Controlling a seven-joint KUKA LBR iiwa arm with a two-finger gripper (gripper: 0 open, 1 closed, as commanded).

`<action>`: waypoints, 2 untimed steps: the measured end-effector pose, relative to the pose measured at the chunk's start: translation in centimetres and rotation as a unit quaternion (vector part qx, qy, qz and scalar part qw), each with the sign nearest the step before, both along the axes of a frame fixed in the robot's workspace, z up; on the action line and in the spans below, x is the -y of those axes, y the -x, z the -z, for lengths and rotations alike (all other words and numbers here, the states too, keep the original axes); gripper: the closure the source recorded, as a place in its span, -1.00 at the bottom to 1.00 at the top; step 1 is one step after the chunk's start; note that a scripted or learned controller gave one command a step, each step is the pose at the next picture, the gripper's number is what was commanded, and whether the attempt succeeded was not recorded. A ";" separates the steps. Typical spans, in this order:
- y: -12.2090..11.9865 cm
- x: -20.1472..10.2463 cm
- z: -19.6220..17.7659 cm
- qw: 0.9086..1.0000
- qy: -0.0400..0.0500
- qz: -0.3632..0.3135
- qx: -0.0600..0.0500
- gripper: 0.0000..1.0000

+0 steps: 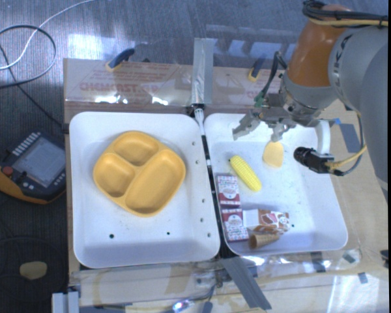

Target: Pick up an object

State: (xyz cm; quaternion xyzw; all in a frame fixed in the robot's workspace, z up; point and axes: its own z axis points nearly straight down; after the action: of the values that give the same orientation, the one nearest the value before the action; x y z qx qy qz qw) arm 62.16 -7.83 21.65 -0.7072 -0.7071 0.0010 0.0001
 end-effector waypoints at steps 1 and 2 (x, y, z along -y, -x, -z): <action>1.9 3.2 9.4 1.000 0.000 -0.010 -0.001 -1.00; 4.7 2.3 12.6 1.000 0.001 0.019 0.007 -1.00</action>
State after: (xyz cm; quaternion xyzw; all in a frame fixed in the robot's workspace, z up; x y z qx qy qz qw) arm 57.50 -10.11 9.09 -0.7201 -0.6938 -0.0031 -0.0060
